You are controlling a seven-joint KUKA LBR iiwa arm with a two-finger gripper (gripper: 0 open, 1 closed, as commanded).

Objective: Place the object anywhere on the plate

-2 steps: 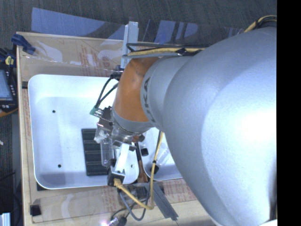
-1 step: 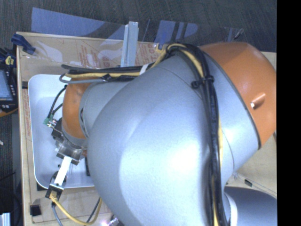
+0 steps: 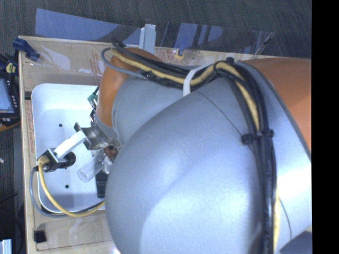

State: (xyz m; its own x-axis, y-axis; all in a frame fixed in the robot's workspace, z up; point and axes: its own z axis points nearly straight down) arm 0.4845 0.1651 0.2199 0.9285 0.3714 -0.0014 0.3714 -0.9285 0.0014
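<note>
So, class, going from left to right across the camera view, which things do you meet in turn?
First the wooden bench edge → white bin → grey arm.

The arm (image 3: 201, 168) is seen in smooth light grey, with an orange band (image 3: 114, 89) above the wrist. Along its casing a cable bundle (image 3: 249, 94) is shown in black and yellow, bound by a white tie (image 3: 188, 82). The bin (image 3: 53, 105) is rendered in plain white, marked by a few small dark dots. The bench (image 3: 74, 62) is coloured pale tan, and the floor (image 3: 185, 4) is dark grey with a fine woven texture.
</note>
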